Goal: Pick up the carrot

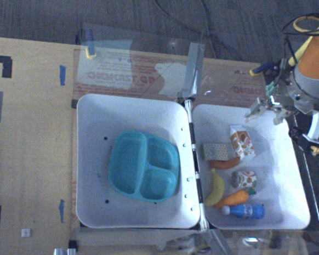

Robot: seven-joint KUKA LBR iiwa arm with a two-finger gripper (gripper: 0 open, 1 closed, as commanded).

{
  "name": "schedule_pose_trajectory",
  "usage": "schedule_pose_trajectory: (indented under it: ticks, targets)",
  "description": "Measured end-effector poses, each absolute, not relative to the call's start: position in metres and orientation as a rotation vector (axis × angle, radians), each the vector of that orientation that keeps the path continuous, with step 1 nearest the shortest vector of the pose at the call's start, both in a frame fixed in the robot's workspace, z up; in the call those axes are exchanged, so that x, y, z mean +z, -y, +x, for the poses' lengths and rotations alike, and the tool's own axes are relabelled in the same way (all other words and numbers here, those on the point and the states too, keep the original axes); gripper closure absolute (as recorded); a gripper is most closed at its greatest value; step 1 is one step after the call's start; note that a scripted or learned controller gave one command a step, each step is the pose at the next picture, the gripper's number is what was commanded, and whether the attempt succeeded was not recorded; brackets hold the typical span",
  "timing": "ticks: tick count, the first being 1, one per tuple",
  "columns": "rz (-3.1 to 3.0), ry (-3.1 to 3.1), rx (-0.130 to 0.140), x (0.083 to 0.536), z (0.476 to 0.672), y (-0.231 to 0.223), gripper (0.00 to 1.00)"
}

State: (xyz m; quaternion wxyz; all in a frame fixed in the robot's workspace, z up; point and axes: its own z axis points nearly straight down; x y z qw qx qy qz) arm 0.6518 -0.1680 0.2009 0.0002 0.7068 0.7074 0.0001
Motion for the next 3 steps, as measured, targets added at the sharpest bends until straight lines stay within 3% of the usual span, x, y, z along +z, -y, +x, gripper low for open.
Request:
schedule_pose_trajectory:
  ticks: [1,2,3]
  targets:
    - [2.199,-2.243,0.001,0.137,0.569,0.166,0.0]
    - [2.145,-2.297,0.0,0.145,0.54,0.104,0.0]
    - [2.236,-2.208,0.0,0.122,0.479,0.11,0.0]
